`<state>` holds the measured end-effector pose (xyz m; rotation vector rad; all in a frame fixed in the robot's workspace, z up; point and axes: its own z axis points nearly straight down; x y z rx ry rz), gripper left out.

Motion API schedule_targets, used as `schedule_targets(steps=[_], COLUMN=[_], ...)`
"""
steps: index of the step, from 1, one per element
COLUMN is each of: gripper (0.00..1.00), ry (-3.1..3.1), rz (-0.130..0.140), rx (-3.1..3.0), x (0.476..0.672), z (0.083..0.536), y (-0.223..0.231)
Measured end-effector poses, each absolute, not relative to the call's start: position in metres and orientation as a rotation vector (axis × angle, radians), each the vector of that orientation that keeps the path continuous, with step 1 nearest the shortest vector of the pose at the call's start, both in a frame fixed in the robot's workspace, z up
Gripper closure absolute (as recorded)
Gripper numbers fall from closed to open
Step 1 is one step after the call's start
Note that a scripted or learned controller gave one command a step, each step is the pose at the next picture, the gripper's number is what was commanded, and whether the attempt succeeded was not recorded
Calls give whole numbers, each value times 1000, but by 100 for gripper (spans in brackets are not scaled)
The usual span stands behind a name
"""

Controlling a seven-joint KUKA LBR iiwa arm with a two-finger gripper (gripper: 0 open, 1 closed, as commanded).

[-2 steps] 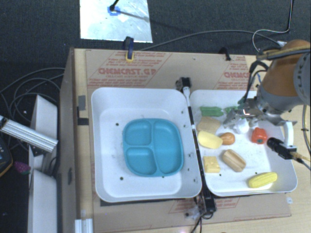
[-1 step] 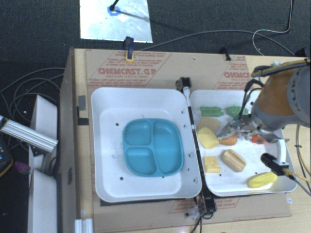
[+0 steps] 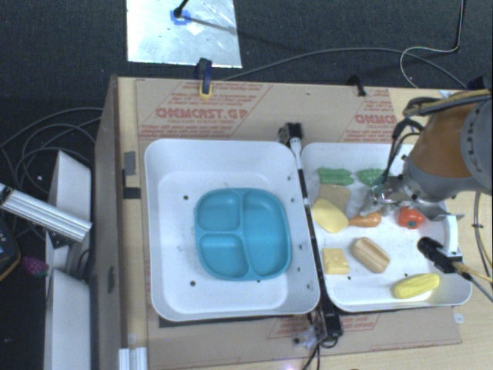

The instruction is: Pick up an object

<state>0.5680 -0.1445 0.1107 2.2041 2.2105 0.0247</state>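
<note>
The worktop [image 3: 231, 102] carried 2 shallow white bins. The left bin [image 3: 173, 230] held a blue divided plate [image 3: 243, 233]. The right bin [image 3: 347, 299] held the candidate objects: a green piece [image 3: 335, 176], a yellow rounded piece [image 3: 330, 218], an orange carrot-like piece [image 3: 367, 220], a red piece [image 3: 410, 217], a yellow block [image 3: 335, 261], a tan bread-like roll [image 3: 370, 254] and a yellow corn-like piece [image 3: 416, 286].

The arm [image 3: 451, 149] reached in from the right, with the pincer [image 3: 381, 195] low over the back of the right bin, just above the carrot-like piece. How far the pincer stood open, and whether it held anything, could not be told; nothing showed between its tips.

Recommended procedure: select 1 object well apart from its neighbours, such as the roll. Centre over it, descend vertically, close fully, then lift straight up. Crowded pieces near the carrot would likely cause a glancing contact.
</note>
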Motion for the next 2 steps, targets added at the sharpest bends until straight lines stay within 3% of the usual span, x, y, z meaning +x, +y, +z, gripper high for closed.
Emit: schedule_targets(steps=[1, 2], gripper=[100, 0], ry=[2224, 2224], rz=[6, 3], rx=[2213, 2216], x=[577, 576], z=[225, 224], y=[-87, -88])
